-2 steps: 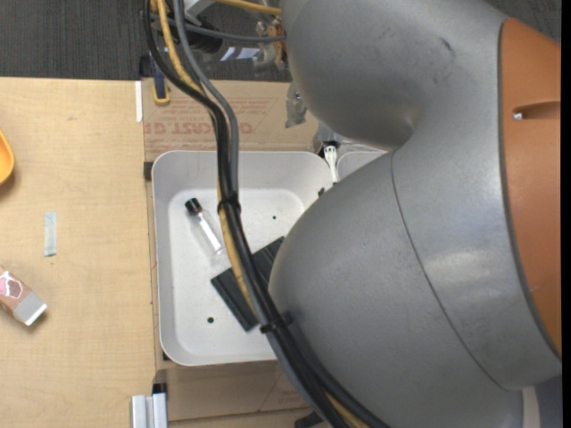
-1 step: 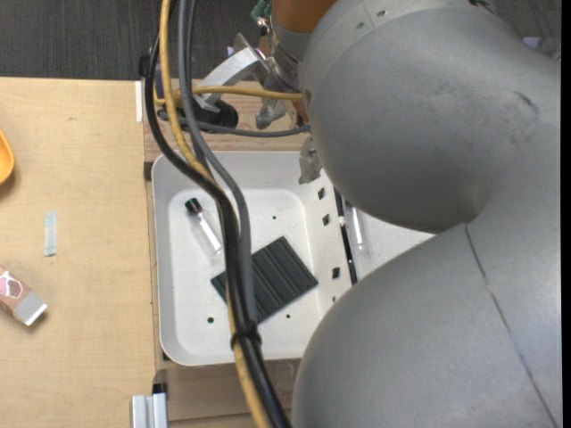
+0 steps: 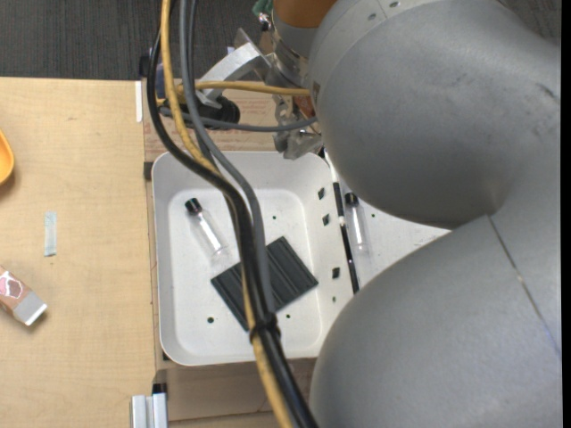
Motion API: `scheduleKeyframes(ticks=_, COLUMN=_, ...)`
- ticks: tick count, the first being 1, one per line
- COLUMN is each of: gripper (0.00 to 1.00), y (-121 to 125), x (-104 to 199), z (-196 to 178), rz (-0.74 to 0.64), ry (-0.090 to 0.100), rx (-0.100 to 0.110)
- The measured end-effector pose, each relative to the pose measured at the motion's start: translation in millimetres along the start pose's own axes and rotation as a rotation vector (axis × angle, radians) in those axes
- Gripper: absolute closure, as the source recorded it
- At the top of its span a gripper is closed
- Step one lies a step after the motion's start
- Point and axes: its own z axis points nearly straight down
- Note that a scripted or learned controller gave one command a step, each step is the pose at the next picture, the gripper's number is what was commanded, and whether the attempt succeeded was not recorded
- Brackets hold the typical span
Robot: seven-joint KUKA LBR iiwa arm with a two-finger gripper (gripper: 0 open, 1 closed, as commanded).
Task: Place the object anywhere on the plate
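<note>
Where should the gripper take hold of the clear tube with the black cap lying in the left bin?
Grip the clear tube mid-body, from straight above, fingers closing across its narrow width. It lies flat on the bin floor, slanting from its black cap at upper left toward the black pad, with bare floor along both long sides.

The arm (image 3: 428, 132) and cables (image 3: 241, 212) overhang the bin (image 3: 178, 328), blocking its right half.

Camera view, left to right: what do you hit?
Orange object at the left edge → wrapped bar → small grey strip → clear vial with black cap → black ribbed pad → second clear vial → grey arm.
</note>
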Motion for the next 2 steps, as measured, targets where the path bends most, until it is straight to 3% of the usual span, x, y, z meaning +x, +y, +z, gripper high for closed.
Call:
scheduleKeyframes(ticks=1, gripper=1.0, y=60, x=37, z=174, rz=0.193, ry=0.005, rx=0.006)
scheduleKeyframes(ticks=2, gripper=1.0, y=117, x=5, z=200, rz=0.292, ry=0.005, rx=0.006)
